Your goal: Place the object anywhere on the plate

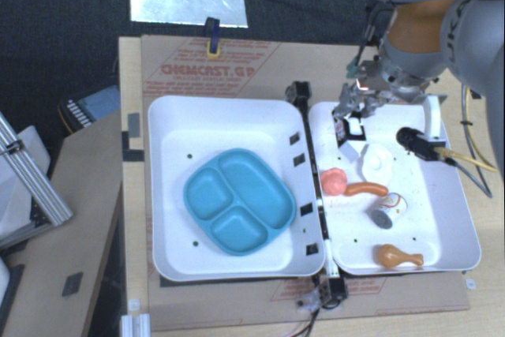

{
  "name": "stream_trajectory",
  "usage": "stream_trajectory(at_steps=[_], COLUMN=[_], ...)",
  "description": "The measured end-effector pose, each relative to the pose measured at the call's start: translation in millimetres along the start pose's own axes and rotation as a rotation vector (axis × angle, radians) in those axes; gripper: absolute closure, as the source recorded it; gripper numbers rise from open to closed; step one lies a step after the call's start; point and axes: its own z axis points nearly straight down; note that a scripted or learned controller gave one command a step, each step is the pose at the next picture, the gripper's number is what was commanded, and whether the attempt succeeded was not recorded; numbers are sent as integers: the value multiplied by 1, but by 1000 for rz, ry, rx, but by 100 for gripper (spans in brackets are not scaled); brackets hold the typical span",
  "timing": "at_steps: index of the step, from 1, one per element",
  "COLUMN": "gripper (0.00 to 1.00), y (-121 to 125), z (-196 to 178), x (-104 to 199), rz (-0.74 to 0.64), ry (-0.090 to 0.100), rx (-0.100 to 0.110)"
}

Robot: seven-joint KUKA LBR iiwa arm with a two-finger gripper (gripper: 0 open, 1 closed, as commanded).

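We are working over two white bins, taking the blue plate [239,202] as our landmark: it is lying in the left bin [170,122], three compartments facing up, bare. The arm [442,20] is reaching in well to the plate's right, its gripper [353,110] hanging over the far end of the right bin [454,245]; whether it is open or shut we cannot tell. Right of the plate, across the divider, we are seeing a white disc [377,162], a pink lump [334,181] touching an orange sausage-like piece [367,189], a tan drumstick shape [398,255] nearest us, and a small grey piece [382,219]. We are judging these to be light, smooth toy foods, likely slippery; the sausage's middle is looking the easiest hold. Cardboard [205,63] and dark carpet are lying beyond.
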Motion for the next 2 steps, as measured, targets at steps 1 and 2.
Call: stream_trajectory(at_steps=[1, 2], gripper=[100, 100], y=[-31, -60], z=[12, 8], x=[44, 78], rz=[0, 0], ry=[0, 0], rx=[3, 2])
